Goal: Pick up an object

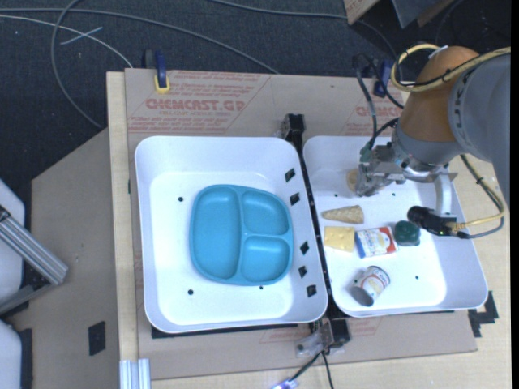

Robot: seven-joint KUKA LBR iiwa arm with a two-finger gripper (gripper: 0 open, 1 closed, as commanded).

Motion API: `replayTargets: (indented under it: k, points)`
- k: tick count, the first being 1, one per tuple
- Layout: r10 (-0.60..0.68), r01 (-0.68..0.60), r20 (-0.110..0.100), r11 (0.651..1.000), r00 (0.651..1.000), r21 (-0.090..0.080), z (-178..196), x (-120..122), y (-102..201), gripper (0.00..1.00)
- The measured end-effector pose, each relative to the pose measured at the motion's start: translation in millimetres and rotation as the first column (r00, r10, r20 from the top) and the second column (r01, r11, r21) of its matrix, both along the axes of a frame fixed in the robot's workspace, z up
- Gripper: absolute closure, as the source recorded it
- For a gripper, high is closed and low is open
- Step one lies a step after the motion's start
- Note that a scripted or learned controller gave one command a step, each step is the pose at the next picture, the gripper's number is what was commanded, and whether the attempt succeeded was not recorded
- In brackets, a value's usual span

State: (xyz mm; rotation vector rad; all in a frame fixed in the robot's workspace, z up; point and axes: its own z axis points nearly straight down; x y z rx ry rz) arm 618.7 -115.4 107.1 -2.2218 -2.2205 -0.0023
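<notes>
Over the right bin (454,286), the gripper (369,181) sits low near its far wall; whether the jaws are apart cannot be told. Just nearer lies a pale wedge (344,214), untouched.

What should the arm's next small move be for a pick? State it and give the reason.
Probably a short lift straight up to test the grasp. The gripper is down in the right bin at its far side, right over a small tan object that it partly covers. Whether that object is held cannot be told from here, so raising it would show.
</notes>
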Motion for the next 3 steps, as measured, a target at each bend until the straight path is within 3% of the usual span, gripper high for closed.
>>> replayTargets:
  k: [2, 3]
  points:
    - [0.002, -0.002, 0.002, 1.0, 1.0, -0.001, 91, 2, 7, 1.0]
    - [0.002, -0.002, 0.003, 1.0, 1.0, -0.001, 116, 3, 7, 1.0]
